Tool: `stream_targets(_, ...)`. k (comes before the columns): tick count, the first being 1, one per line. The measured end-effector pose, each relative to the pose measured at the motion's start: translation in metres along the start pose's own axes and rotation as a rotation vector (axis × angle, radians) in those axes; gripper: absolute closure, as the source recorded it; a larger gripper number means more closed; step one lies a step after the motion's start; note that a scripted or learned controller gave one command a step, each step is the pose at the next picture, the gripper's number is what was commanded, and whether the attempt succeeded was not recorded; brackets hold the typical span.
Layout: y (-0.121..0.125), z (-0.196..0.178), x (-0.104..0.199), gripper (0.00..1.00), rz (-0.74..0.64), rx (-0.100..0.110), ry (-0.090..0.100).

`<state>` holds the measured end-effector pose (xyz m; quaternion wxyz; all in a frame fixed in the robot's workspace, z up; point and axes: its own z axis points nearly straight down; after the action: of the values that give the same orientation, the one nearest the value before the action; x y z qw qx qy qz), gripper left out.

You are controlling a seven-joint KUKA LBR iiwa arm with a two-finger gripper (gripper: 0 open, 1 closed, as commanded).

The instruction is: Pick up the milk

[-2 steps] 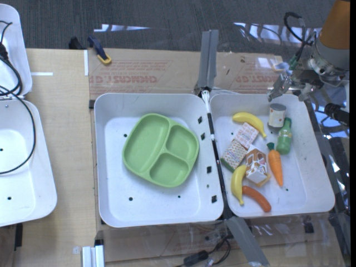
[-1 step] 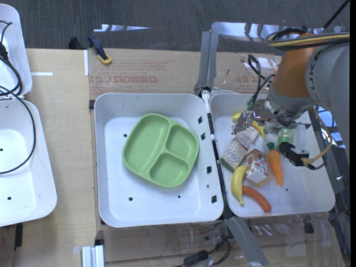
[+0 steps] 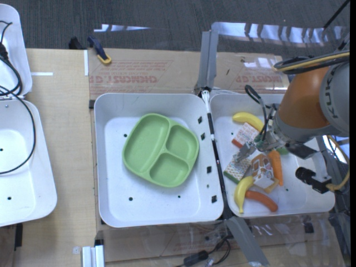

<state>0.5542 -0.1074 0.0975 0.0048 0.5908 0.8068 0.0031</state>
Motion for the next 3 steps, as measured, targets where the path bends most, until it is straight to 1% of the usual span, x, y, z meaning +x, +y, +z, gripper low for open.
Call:
stream_targets(1,-0.055,0.000,0.016,0.00,0.063,0.001,0.000)
stream_targets(2,-0.086,0.000,-0.031,0.00,0.064,0.000,-0.001)
stream_targets(3,-0.084,-0.010,-0.032,1.00,0.065,-0.006,-0.006)
